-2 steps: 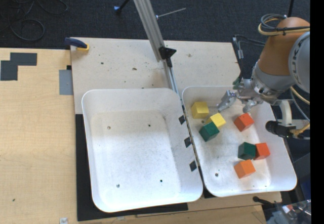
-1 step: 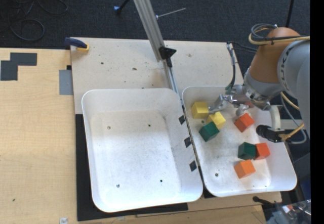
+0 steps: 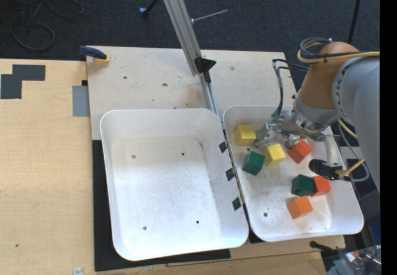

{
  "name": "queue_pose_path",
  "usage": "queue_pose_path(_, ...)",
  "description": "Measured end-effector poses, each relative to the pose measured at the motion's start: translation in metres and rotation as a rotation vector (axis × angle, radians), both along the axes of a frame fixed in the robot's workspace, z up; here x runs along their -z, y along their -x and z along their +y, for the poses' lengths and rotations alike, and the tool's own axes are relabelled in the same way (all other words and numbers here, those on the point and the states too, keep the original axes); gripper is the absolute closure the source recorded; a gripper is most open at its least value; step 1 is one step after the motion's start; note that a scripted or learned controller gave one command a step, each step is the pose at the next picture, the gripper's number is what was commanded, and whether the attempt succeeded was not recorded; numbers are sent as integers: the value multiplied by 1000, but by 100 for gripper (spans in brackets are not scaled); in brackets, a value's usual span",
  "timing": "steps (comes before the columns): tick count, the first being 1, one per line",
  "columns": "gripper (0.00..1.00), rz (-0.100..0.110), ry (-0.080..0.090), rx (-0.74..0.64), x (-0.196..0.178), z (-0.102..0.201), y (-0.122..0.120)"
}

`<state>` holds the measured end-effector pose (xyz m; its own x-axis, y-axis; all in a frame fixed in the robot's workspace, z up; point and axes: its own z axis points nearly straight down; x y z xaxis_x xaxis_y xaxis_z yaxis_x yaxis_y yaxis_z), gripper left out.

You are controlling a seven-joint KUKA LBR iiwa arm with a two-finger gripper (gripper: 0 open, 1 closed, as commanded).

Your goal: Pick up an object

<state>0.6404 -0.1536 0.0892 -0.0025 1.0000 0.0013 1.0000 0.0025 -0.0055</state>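
Observation:
The right bin [image 3: 347, 221] holds several small blocks. A yellow block [image 3: 245, 134] lies near its upper left, and a second yellow block [image 3: 275, 154] sits beside a green block [image 3: 253, 162]. A red-orange block [image 3: 299, 151] lies right of them. Lower down are a dark green block [image 3: 303, 185] touching a red block [image 3: 321, 186], and an orange block [image 3: 300, 207]. My gripper [image 3: 271, 137] hangs low in the bin, between the two yellow blocks and just above the second one. The wrist hides its tips.
The left bin [image 3: 124, 125] stands beside the right one, with black clips along their shared wall. A slanted aluminium pole [image 3: 183, 19] rises behind the bins. The grey arm with cables [image 3: 347, 100] covers the right bin's upper right corner.

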Motion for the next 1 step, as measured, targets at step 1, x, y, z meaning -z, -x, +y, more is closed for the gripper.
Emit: queue_pose_path(1,100,0,0,0,-11,0,0)
